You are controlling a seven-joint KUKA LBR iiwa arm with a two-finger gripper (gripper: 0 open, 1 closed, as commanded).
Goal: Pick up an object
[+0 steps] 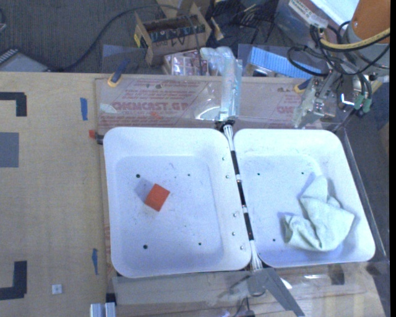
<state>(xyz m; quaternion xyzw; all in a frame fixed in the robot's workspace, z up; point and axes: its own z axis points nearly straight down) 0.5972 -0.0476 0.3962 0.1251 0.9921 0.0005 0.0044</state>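
Two shallow white bins side by side on the bench (pixel 49 186): left bin (pixel 124 148) holding a small orange block (pixel 157 197), lying left of centre, well apart from every wall; right bin (pixel 266 155) holding a crumpled pale cloth (pixel 317 217) toward its near right corner

Arm parked at the far right, beyond the rim of the right bin, orange band (pixel 371 18) at the top corner, tool (pixel 318 105) hanging among cables above the clear sheet behind the bins; opening of the tool impossible to tell from here, nothing seen in its hold

Judged as the start of the pick: no approach made, neither thing touched. Next move likely a swing in over one bin, a centring above block or cloth, then a straight descent. Cloth nearer and forgiving to pinch; block farther, needing squarer alignment across its faces
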